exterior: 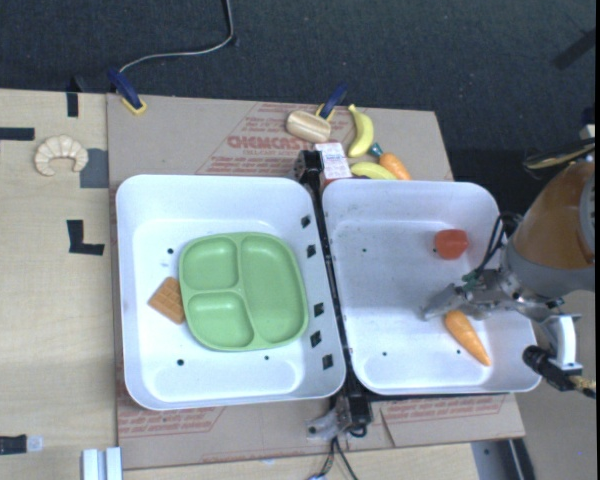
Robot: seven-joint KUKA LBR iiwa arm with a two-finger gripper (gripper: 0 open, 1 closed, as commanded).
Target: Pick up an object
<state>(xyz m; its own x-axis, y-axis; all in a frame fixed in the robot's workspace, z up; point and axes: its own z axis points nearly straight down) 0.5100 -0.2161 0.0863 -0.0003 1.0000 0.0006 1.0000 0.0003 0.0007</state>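
In the right bin an orange carrot lies slanted near the front right. A small red round object rests toward that bin's back right. My gripper hangs low over the right bin, its tip just above and to the left of the carrot's thick end and close to touching it. Nothing is visibly held. The grey arm with its orange band comes in from the right.
The left bin holds a green divided plate and a tan wedge at its left side. Behind the bins lie a bread roll, bananas and a small box. A croissant sits far left.
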